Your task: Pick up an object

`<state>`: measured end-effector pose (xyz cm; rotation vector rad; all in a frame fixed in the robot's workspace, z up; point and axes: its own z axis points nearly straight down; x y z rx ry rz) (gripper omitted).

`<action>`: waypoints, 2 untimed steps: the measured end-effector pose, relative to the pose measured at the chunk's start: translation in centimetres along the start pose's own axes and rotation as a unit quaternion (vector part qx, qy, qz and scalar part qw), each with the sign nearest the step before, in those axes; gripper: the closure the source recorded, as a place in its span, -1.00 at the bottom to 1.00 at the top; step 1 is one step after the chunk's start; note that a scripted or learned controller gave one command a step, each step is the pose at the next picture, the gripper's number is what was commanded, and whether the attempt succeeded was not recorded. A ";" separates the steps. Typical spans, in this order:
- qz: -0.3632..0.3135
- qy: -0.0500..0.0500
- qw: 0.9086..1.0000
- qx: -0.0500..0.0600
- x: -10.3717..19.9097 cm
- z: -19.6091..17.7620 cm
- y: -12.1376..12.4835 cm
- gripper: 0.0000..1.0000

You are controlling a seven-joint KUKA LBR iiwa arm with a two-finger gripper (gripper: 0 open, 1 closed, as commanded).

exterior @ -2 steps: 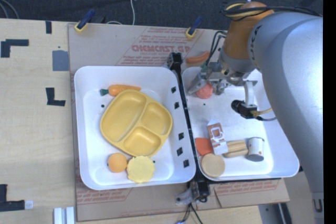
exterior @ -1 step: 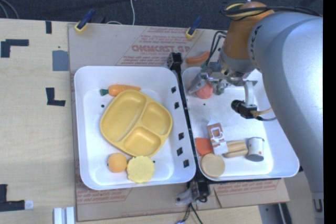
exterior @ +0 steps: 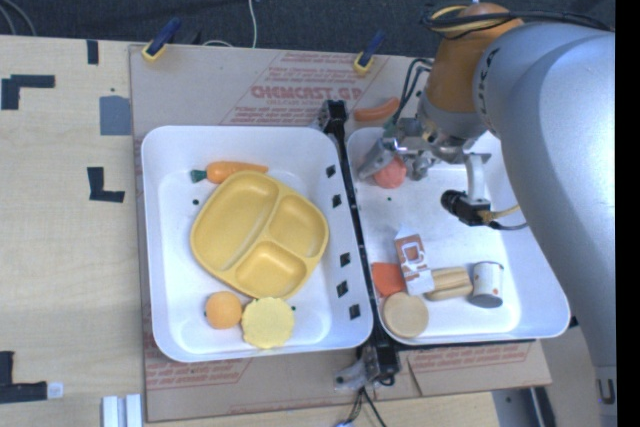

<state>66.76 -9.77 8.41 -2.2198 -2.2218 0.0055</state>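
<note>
Red round toy (exterior: 391,174) sits under the gripper (exterior: 397,158), perhaps touching; grip state cannot be told.

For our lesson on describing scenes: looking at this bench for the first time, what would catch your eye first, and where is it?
The big grey arm with its orange band fills the right side, its gripper down in the right bin at a reddish toy. Next comes the yellow divided tray lying tilted in the middle of the left bin, a toy carrot at its upper edge.
</note>
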 end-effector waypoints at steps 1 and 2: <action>0.000 0.001 1.000 -0.001 0.2 -2.4 0.0 -1.00; -0.001 0.001 1.000 -0.001 0.3 -3.3 0.0 1.00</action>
